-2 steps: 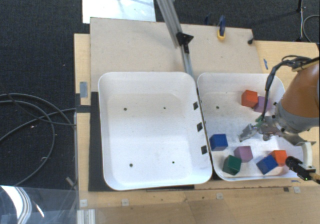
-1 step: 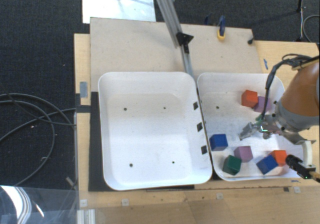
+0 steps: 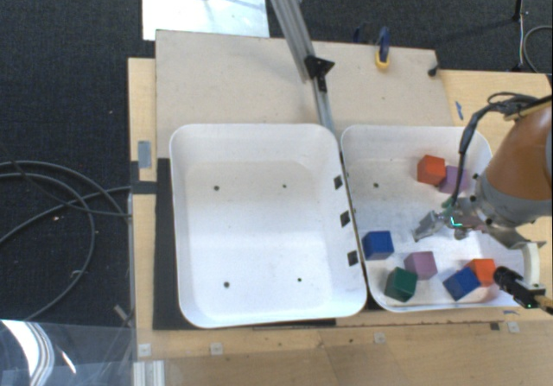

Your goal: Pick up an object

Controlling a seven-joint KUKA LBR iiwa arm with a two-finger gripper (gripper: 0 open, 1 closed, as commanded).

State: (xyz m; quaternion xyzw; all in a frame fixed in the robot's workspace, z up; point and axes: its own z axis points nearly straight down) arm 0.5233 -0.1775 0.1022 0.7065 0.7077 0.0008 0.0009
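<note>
Several small blocks lie in the right bin [image 3: 389,147]. An orange cube [image 3: 431,170] sits at the back beside a pale purple block [image 3: 457,180]. Nearer the front are a blue cube [image 3: 378,244], a purple cube [image 3: 421,264], a dark green cube [image 3: 400,284], a second blue cube [image 3: 460,283] and a second orange cube [image 3: 483,271]. My gripper [image 3: 429,226] hangs over the bin's middle, between the orange cube and the purple cube. It is open with nothing between its fingers.
The left bin [image 3: 251,220] adjoins the right bin along a shared wall with black clips [image 3: 346,218]. A grey pole [image 3: 294,22] slants over the backboard. The arm's wrist [image 3: 518,177] covers the right bin's right side.
</note>
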